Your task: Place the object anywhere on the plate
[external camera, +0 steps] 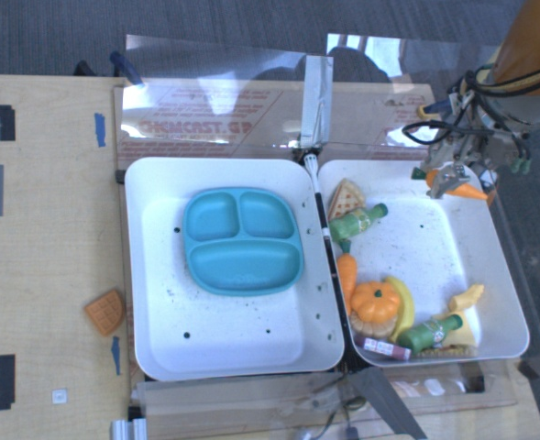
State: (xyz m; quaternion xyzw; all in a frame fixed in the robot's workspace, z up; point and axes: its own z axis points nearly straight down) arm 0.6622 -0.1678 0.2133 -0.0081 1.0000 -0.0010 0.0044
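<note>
A blue three-compartment plate lies in the left white bin, with nothing on it. My gripper hangs over the far right corner of the right bin. It looks shut on a small orange piece, which sticks out on both sides of the fingers, above the bin's rim. The plate is well to the left of the gripper, across the divider between the bins.
The right bin holds a wedge-shaped cracker, a green bottle, a carrot, a small pumpkin, a banana, another green bottle and a yellow piece. A brown waffle lies on the bench, left of the bins.
</note>
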